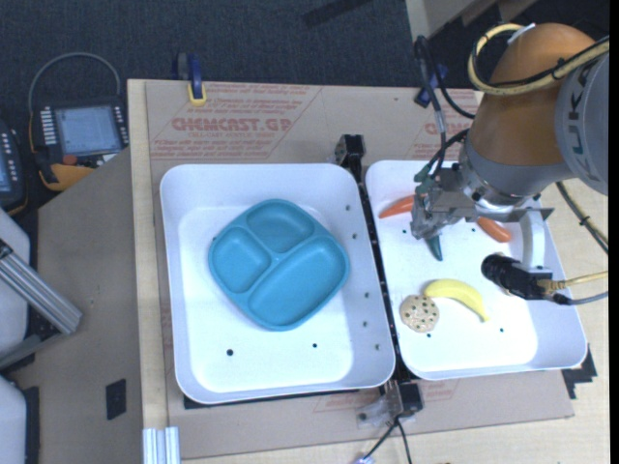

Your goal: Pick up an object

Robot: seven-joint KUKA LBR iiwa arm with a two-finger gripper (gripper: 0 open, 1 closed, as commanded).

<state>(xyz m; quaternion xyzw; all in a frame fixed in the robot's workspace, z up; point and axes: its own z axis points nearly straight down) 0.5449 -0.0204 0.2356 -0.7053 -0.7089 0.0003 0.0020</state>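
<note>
Over the right bin's (551,351) far edge hangs the gripper (434,245) (jaws' spread: cannot tell), beside a carrot (396,207). Banana (458,297) and cookie (420,312) lie nearer its front edge; blue plate (279,262) fills left bin (193,356).

The arm (542,85) enters from the right of the camera view, its orange band uppermost and the grey wrist section below it, angled down and leftward. The pincer (434,243) hangs at the wrist's lower end, pointing downward. Its dark fingers (436,246) taper to a single tip, close together, with nothing visible between them.
</note>
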